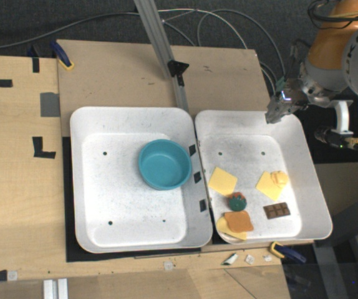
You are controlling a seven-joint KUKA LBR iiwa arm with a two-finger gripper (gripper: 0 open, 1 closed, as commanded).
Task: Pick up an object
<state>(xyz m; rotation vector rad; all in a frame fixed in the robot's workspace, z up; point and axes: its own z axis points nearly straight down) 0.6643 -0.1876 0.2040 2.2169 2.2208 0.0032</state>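
Camera view. Two white bins sit side by side on the bench. The left bin [91,167] holds a teal bowl [164,164], upright, right of centre and close to the shared wall. The right bin [247,132] holds small toy-food pieces, all in its near half: a yellow cheese-like square [222,181], a dark green round piece [237,201] just below it, an orange-brown slab [237,221] lying partly on a pale yellow piece [224,228], a yellow wedge [271,184] toward the right wall, and a brown chocolate-bar piece [277,211] just below that wedge.

The arm [335,48] enters from the right. Gripper [277,112] hangs over the far right corner of the right bin, at or just above the rim. It appears small and dark; cannot tell whether the fingers are apart or together. Nothing is visible between them.

Step in hand, as judged: approach. No object is lifted, and all lie flat on the bin floors.

Next move calls for: travel toward the near half of the right bin, well apart from the present gripper position, then descent. The yellow wedge and cheese square stand clear of neighbours and look the easier targets. The orange slab overlaps its neighbour, and the flat pieces offer little height to grip.
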